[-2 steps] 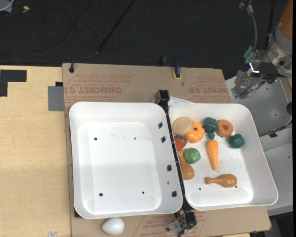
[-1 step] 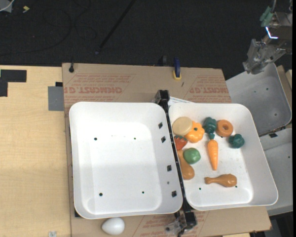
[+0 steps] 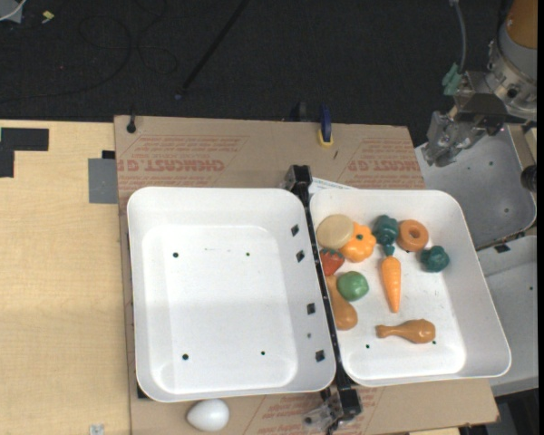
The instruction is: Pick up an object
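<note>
The right bin [image 3: 476, 333] holds several toy foods. They include a tan bun [image 3: 335, 231], an orange pumpkin [image 3: 360, 243], a dark green broccoli [image 3: 385, 230], an orange donut [image 3: 412, 236], a teal piece [image 3: 433, 258], a carrot [image 3: 392, 283], a green pepper [image 3: 352, 285], a red piece [image 3: 331, 263], a brown pear-like piece [image 3: 344, 314] and a drumstick [image 3: 406, 332]. My gripper [image 3: 446, 141] hangs high at the upper right, beyond the right bin's far corner and apart from all the toys.
The left bin [image 3: 150, 243] sits beside the right one, with a black divider [image 3: 314, 279] between them. A white egg [image 3: 207, 414] lies on the cardboard in front of the left bin. A grey metal plate [image 3: 499, 198] lies under the arm at the right.
</note>
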Controlling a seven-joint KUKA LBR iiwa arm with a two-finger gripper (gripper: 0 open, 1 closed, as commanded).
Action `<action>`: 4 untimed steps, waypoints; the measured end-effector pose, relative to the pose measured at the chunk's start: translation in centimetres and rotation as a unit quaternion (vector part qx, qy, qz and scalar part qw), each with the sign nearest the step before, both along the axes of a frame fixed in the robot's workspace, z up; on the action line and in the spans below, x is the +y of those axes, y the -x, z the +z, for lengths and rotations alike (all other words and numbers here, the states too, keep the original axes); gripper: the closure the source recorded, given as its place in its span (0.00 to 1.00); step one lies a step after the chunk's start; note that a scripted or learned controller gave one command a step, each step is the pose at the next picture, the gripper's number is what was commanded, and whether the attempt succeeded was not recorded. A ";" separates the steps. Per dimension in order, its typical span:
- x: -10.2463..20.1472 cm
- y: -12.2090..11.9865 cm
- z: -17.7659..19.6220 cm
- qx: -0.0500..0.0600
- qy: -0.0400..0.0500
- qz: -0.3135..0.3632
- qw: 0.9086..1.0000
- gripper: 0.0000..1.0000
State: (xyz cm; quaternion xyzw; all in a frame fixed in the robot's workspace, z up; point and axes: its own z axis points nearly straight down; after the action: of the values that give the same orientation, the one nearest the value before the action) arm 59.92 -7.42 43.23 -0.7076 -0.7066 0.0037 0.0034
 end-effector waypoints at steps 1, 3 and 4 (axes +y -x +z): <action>4.2 -3.7 11.1 -0.010 0.000 0.003 1.000 1.00; 10.1 -4.6 10.8 -0.007 -0.001 0.003 1.000 1.00; 11.1 0.3 3.6 0.001 0.000 0.001 1.000 1.00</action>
State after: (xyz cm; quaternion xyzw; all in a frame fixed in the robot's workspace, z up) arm 59.63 3.72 46.78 -0.7066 -0.7076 0.0045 0.0042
